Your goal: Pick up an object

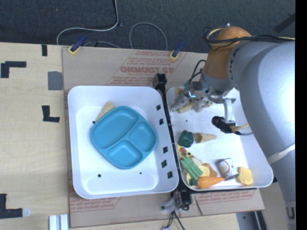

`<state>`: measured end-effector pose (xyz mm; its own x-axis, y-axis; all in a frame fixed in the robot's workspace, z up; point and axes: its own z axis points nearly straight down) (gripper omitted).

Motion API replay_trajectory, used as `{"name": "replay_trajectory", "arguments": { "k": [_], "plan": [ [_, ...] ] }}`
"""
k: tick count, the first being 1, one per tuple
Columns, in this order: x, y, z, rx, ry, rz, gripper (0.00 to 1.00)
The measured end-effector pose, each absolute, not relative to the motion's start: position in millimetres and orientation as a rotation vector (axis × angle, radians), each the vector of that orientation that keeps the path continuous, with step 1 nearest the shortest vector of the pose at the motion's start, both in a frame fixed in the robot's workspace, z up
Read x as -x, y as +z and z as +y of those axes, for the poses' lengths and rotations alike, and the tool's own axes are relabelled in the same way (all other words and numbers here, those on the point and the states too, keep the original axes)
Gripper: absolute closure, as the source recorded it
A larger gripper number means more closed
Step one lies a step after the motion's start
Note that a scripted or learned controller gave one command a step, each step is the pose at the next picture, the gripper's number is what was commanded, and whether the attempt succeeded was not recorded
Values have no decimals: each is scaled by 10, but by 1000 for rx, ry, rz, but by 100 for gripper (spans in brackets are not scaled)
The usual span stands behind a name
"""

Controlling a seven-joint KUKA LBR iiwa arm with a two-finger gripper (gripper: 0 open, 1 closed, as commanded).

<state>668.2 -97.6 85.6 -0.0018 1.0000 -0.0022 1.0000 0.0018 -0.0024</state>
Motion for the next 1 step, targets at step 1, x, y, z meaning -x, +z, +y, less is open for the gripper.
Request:
{"name": "replay_trajectory", "arguments": {
  "k": [1],
  "plan": [
    [-6688, 858, -1059, 2221, 0, -2224, 0]
  ]
}}
